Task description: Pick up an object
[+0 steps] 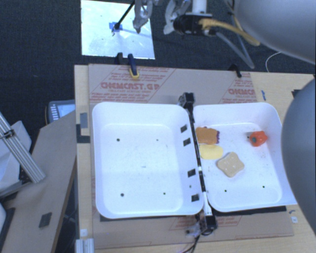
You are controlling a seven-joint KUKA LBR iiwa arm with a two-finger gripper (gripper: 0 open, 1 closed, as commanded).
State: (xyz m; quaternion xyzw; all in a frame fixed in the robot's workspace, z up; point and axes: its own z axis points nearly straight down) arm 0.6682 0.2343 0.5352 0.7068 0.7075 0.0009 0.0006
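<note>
Right bin (269,116): orange-brown piece (207,135) at far left by the divider, pale yellow disc (211,151) just nearer, tan biscuit-shaped piece (230,164) nearer still, red-orange item (256,139) toward the right. Left bin (98,148): white, beside it on the tabletop (163,79). Gripper (155,15): at the far edge above the tabletop, open or closed cannot be told.

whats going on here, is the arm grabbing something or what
Nothing is being handled at this moment. The arm sits high at the top of the view, away from both bins. Four small items lie untouched in the right bin: an orange piece, a yellow piece, a tan piece and a red-orange item. The left bin lies beside it.
</note>
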